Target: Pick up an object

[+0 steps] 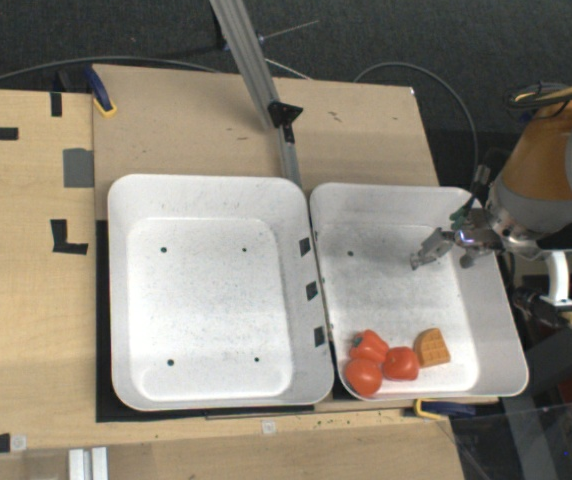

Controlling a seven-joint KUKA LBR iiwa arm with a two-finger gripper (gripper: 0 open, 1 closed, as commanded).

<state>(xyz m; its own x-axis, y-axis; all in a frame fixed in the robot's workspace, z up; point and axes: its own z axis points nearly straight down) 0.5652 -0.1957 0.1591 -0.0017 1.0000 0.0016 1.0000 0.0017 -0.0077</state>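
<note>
The jaws (436, 251) hang over the upper middle of the right bin (486, 298), with nothing between them; whether they are parted or closed I cannot tell at this size and angle. The things to pick lie well apart from them, toward the near edge of the same bin: a cluster of red tomatoes (378, 361) touching one another, and just beside those a tan block (431, 347). The block looks the better target, I judge, since it stands a little free of the rest, while the tomatoes could roll. It would help to come straight down with one jaw on each flat side. The bin's near wall is close behind these things, so room is tight there; the bare floor between jaws and things gives an open path, and the left bin (206, 288) lies beyond the dividing rims
</note>
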